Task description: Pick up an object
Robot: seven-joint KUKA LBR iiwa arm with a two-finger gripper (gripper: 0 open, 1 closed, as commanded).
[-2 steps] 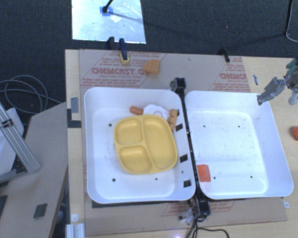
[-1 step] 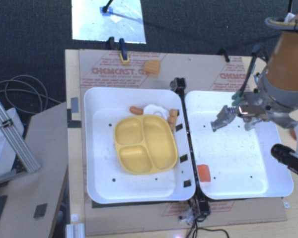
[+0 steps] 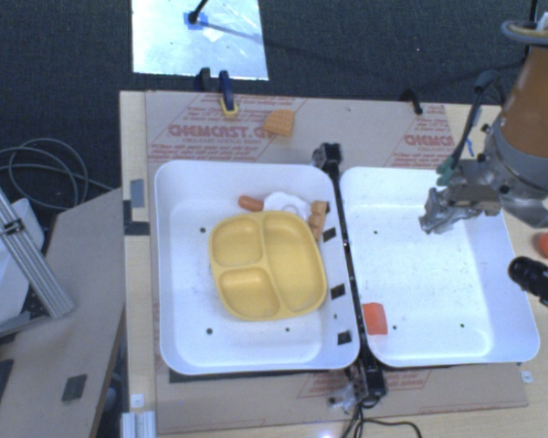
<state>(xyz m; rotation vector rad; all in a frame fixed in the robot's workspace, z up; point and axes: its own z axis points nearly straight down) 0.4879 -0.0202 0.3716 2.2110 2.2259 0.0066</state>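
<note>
Two shallow white bins side by side on the bench: left bin (image 3: 178, 272) and right bin (image 3: 493, 336), touching along a dark middle seam.

In the left bin, one yellow divided plate (image 3: 267, 265) with three compartments, lying flat near the middle. Just above it, one small orange sausage-like piece (image 3: 250, 203), one white object (image 3: 286, 204) partly hidden behind the plate's upper rim, and one tan block (image 3: 318, 218) near the right wall. Four things there in all.

In the right bin, one orange-red block (image 3: 374, 318) near the lower left corner, close to the seam and well apart from the gripper.

One grey arm with an orange band (image 3: 537, 99) entering from the right, gripper (image 3: 436, 217) poised over the upper right part of the right bin, pointing left. Nothing seen between the fingers; open or closed impossible to tell, tips too blurred and small.

Outside the bins: one tan wedge, possibly bread (image 3: 279, 122), on the board above the left bin; one yellow-and-blue clamp (image 3: 226, 94) at the board's top edge; one orange-red object (image 3: 546, 244) right of the right bin.
</note>
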